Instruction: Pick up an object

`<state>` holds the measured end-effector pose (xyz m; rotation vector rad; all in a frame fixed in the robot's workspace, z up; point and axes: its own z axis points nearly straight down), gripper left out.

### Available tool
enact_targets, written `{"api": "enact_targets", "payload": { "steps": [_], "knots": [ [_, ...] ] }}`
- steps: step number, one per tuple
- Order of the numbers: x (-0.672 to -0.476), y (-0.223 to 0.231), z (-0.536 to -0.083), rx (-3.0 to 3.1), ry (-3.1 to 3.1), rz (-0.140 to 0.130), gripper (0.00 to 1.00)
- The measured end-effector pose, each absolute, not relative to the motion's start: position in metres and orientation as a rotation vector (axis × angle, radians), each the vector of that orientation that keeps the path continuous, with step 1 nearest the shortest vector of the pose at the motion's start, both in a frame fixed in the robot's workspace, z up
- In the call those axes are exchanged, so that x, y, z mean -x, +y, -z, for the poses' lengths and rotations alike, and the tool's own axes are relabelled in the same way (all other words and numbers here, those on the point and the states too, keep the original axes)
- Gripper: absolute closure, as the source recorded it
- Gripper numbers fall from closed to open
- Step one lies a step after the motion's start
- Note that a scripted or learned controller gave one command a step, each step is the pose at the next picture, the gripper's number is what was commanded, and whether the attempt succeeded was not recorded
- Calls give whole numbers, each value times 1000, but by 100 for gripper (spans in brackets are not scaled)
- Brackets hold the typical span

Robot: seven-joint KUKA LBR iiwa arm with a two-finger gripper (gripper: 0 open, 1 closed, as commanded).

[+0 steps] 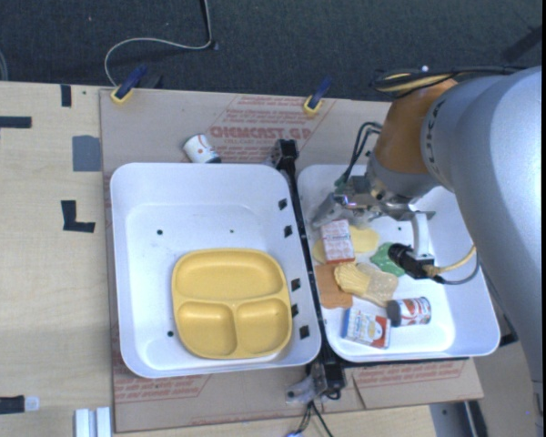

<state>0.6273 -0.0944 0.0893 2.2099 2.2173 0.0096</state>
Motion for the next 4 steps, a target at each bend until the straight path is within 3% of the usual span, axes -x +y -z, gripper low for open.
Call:
{"api": "enact_targets", "payload": {
  "steps": [1, 2, 3, 4],
  "knots": [
    [-614, -97, -90, -2208, 2215, -11, 0],
    [-567, -103, -90, -2210, 2212, -13, 0],
    [-546, -127, -90, -2212, 2213, -13, 0],
    [-546, -126, -99, -2210, 2214, -11, 100]
  ]
}}
